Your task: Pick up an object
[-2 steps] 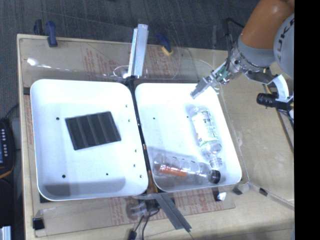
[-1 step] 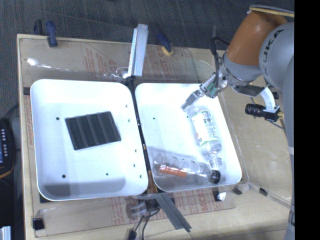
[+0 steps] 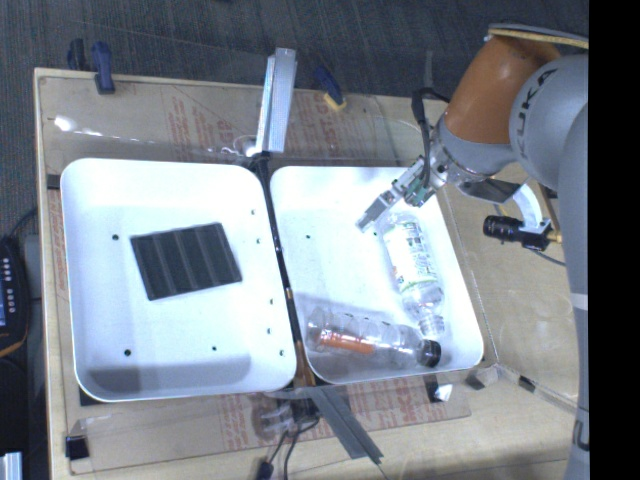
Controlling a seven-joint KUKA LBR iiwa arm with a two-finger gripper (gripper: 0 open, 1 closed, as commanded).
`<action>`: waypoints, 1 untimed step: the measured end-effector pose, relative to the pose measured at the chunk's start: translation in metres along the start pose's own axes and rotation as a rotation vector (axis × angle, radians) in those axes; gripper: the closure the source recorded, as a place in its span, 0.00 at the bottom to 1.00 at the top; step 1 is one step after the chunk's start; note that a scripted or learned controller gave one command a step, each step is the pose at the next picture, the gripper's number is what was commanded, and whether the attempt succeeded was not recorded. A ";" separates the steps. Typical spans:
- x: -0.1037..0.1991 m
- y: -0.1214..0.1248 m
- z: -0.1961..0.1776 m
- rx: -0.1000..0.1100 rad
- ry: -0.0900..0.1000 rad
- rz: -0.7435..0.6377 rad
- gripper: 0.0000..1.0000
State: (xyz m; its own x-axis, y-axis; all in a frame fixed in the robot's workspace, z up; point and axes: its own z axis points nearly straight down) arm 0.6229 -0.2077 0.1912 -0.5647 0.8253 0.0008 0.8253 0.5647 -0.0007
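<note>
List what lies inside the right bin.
Right bin: an upright clear bottle with a white label and a clear bottle lying along the front wall, orange inside it. The gripper covers the labelled bottle's top end.

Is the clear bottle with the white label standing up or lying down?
Lying down: the bottle rests lengthwise on the right bin's floor.

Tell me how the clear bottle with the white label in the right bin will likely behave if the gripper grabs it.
The bottle lies on its side, so it may roll when nudged. It looks like clear thin plastic, probably light, and could dent or slip when squeezed. The gripper hovers near its upper end; a grab there may let it swing.
</note>
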 end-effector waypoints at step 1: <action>0.024 -0.038 0.050 0.001 0.000 -0.011 0.00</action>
State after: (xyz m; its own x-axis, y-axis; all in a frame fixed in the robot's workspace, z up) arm 0.5778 -0.2089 0.1417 -0.5739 0.8189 0.0012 0.8189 0.5739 -0.0018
